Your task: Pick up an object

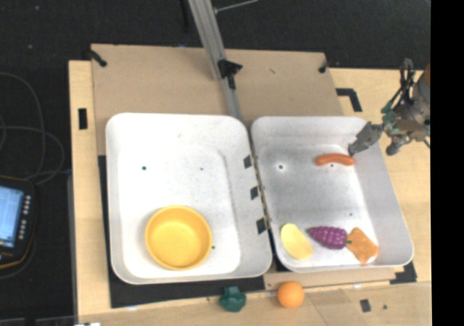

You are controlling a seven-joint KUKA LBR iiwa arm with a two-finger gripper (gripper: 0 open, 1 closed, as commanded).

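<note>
The right bin [304,194] holds an orange sausage [335,160] near its far right side. Along that bin's near edge lie a pale yellow piece [296,241], a purple bunch of grapes [328,236] and an orange chunk [362,244]. In the left bin [174,158] a yellow bowl [178,237] sits at the near side. My gripper [378,142] hangs over the right bin's far right corner, just right of and above the sausage. It is open, with nothing between its fingers.
An orange ball [290,294] and a small green object [233,298] lie on the bench in front of the bins. A grey metal rail [206,20] slants from the top down to the gap between the bins.
</note>
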